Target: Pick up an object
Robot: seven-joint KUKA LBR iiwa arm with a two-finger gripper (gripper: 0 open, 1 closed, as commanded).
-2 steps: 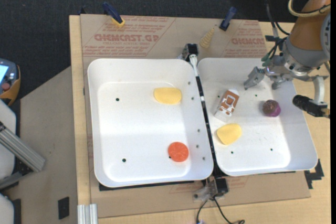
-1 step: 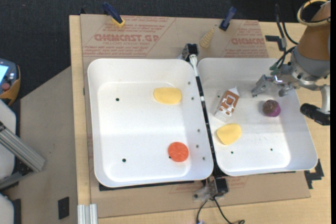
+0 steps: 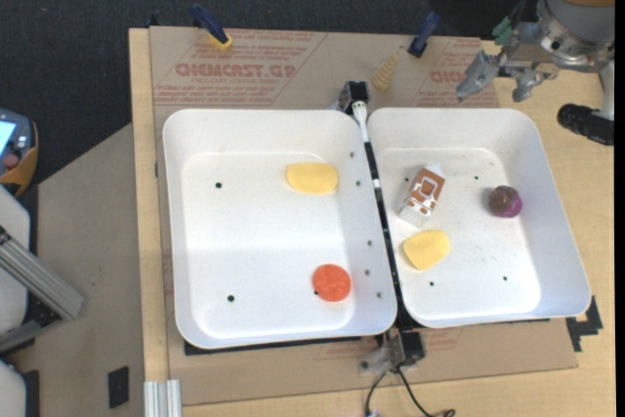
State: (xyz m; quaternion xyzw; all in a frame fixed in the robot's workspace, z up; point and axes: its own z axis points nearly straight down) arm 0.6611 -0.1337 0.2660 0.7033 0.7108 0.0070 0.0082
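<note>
My gripper (image 3: 500, 83) hangs at the upper right, above the back rim of the right bin (image 3: 557, 239), with its two fingers spread open and nothing between them. Below it in the right bin lie a white and brown packet (image 3: 424, 192), a yellow lump (image 3: 427, 249) and a small dark purple ball (image 3: 504, 201). The left bin (image 3: 186, 239) holds a yellow oval piece (image 3: 312, 178) near its back and an orange-red disc (image 3: 332, 282) near its front right.
Both bins rest on a cardboard sheet (image 3: 254, 63) held by blue clamps (image 3: 211, 25) at the back. A black clip (image 3: 353, 97) sits where the bins meet at the back. Dark carpet lies beyond the bench.
</note>
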